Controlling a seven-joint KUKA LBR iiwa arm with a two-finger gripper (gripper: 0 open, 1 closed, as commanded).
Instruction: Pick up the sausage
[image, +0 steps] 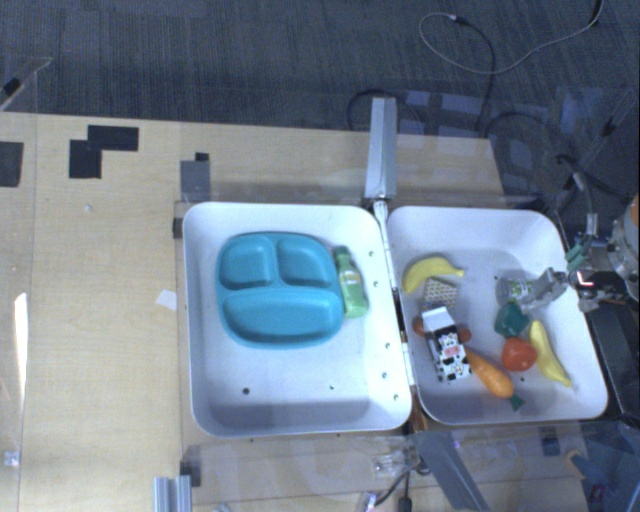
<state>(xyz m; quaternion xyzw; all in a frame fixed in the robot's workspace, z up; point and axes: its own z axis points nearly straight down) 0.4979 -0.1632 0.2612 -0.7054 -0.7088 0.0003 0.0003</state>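
Observation:
In the right bin (560, 240), a small reddish-brown piece (420, 326) peeks out at the left side of a white, black-spotted toy (448, 345). It may be the sausage, and most of it is hidden. My gripper (532, 290) reaches in from the right edge and hangs low over the bin's right half, just above a green pepper (511, 321). It is well to the right of the brown piece and apart from it. A small pale green bit sits at its tip, and I cannot tell whether it is held.
The right bin also holds a banana (432, 270), a grey grater-like piece (441, 292), a carrot (491, 375), a red tomato (518, 354) and a second yellow banana (550, 355). The left bin (300, 400) holds a blue divided plate (280, 290) and a green bottle (350, 284).

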